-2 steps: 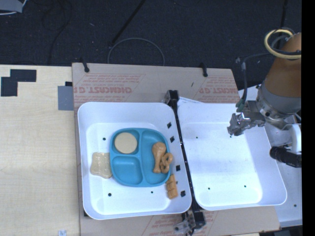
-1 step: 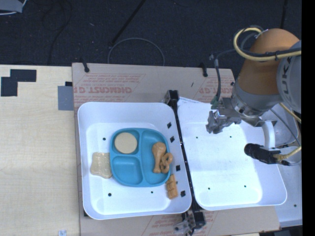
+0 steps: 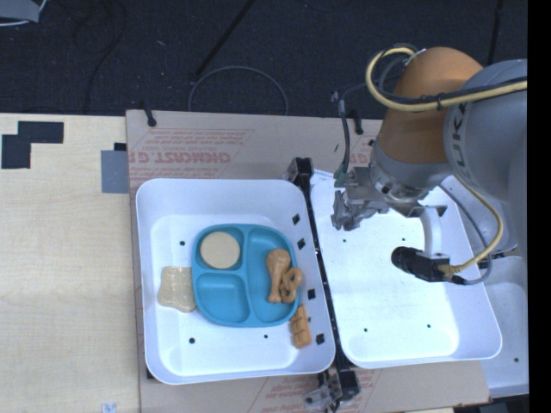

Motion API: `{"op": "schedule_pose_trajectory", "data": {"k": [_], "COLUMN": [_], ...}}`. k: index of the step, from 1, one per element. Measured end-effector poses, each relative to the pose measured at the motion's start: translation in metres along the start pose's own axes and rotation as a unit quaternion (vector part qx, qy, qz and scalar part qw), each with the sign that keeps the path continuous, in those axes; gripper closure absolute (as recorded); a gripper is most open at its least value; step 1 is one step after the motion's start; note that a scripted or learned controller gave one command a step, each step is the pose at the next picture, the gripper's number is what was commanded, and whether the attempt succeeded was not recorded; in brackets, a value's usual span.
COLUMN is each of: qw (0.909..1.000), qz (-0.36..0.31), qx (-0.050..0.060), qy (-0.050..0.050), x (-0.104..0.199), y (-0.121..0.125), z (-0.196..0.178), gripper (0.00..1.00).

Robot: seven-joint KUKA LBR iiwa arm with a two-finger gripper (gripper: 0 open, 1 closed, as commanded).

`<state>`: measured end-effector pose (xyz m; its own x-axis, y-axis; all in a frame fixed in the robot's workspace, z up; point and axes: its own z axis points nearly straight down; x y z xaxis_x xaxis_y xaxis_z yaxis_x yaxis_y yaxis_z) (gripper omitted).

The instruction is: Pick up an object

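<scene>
The arm [image 3: 482,119] is reaching in from the right and is hanging its gripper [image 3: 344,213] over the far left corner of the right bin [image 3: 405,334], just beside the divider between the bins. Nothing is showing beneath or within the gripper, and whether it is released or clenched cannot be told from this slant. The things to pick are all lying in the left bin [image 3: 172,205], well apart from the gripper. A blue tray [image 3: 228,304] is sitting in the middle of that bin. A tan disc [image 3: 219,249] is resting in the tray's far left compartment, and a brown twist [image 3: 281,275] is lying in its right compartment. A pale slab [image 3: 177,288] is touching the tray's left edge, and a small brown chunk [image 3: 300,326] is lying just off its near right corner. Both bins are sitting on cardboard [image 3: 207,149].
</scene>
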<state>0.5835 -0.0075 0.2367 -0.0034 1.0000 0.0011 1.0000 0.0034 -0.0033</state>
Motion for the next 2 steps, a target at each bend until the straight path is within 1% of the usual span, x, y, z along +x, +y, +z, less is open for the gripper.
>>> {"op": "schedule_pose_trajectory", "data": {"k": [1, 2], "qw": [1.0000, 1.0000], "qz": [-0.001, 0.000], "qx": [-0.001, 0.000], "qy": [0.000, 0.000], "x": [0.050, 0.106], "y": [0.014, 0.019], "z": [-0.007, 0.003], "gripper": [1.00, 1.00]}}
